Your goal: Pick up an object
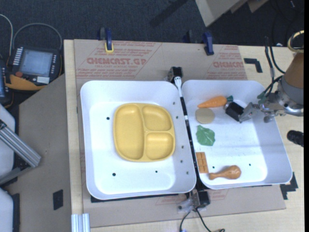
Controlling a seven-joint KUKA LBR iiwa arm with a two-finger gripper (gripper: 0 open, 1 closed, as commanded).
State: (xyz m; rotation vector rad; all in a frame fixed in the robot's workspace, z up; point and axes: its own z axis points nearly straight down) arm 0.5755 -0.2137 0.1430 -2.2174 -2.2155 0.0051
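One arm [292, 81] angled in from right, end effector [264, 108] over right bin [270, 151]

A divided plate [144, 131] lies in the left bin [96, 144]; the right bin [246, 144] holds a carrot [212, 102] behind a drumstick [226, 173].

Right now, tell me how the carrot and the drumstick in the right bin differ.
The carrot is bright orange with a green top; the drumstick is duller tan. The carrot lies at the far side of the right bin, the drumstick at its near edge. Both lie flat, thin ends pointing left.
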